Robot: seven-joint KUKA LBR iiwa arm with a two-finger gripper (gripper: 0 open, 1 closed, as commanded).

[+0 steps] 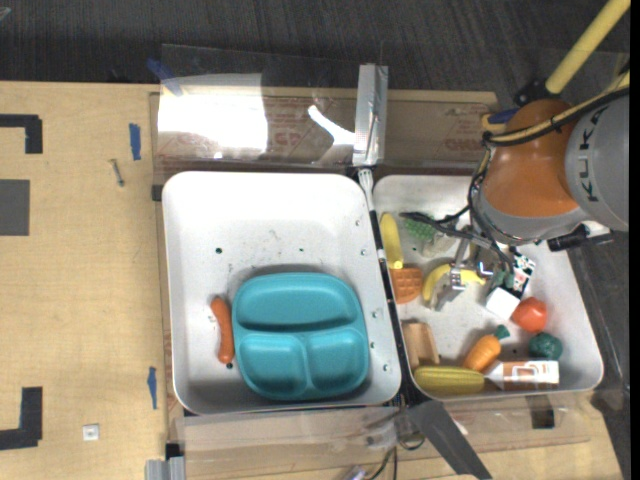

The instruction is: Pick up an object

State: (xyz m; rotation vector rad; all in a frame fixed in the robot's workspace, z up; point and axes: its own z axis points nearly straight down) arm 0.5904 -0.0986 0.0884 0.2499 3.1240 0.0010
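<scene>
1. My claw (pixel 470 273) hangs low over the middle of the right bin (pixel 585 363); its fingers are a dark tangle, so I cannot tell how far they are spread or whether anything is between them.
2. My arm comes in over the right bin's far right corner, its orange band (pixel 525 173) covering that corner.
3. Room to move: bare floor in the right bin lies just near of my claw, mid-bin; the rest is crowded toward the rims.
4. Along the right bin's left wall: a yellow corn piece (pixel 390 240), an orange ridged piece (pixel 406 284) below it, a tan block (pixel 420 343) nearer the near edge.
5. A yellow banana-like piece (pixel 436 280) sits just beside my claw, touching or nearly so; I can't tell which.
6. Near edge of the right bin: a yellow oblong (pixel 448 378), a carrot (pixel 484 350), a small white-and-orange box (pixel 524 372).
7. Right side: a tomato (pixel 531 314), a dark green round piece (pixel 546 346), a white carton (pixel 508 290).
8. The left bin (pixel 200 208) holds a teal divided tray (pixel 300 334) at its near edge and an orange sausage shape (pixel 224 328) just left of it; its far half is open floor.
9. Both bins sit side by side on the desk (pixel 70 268), rims touching.
</scene>
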